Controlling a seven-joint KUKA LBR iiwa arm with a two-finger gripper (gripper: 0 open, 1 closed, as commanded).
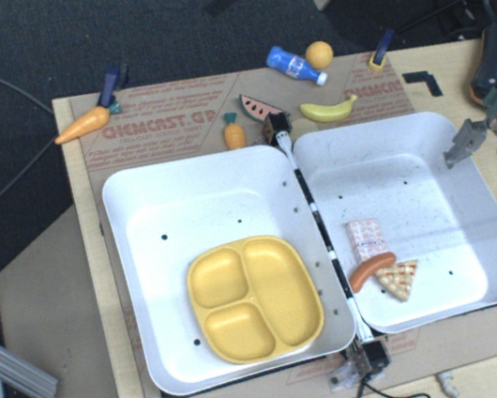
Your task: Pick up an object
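In the right bin (432, 161) lie a pink wafer (366, 237), a red sausage (372, 269) and a tan pizza slice (400, 280), close together near the front left. My gripper (485, 144) hangs over that bin's right rim, well to the right of and behind these items. Its two grey fingers (461, 144) stand apart, open, with nothing between them. The left bin (138, 222) holds a yellow divided plate (254, 297).
Behind the bins on the cardboard lie a carrot (81, 125), a watermelon slice (257, 106), a small orange toy (234, 135), a banana (328, 110), a blue bottle (294, 65) and an orange ball (319, 54). Blue clamps (381, 50) grip the back edge.
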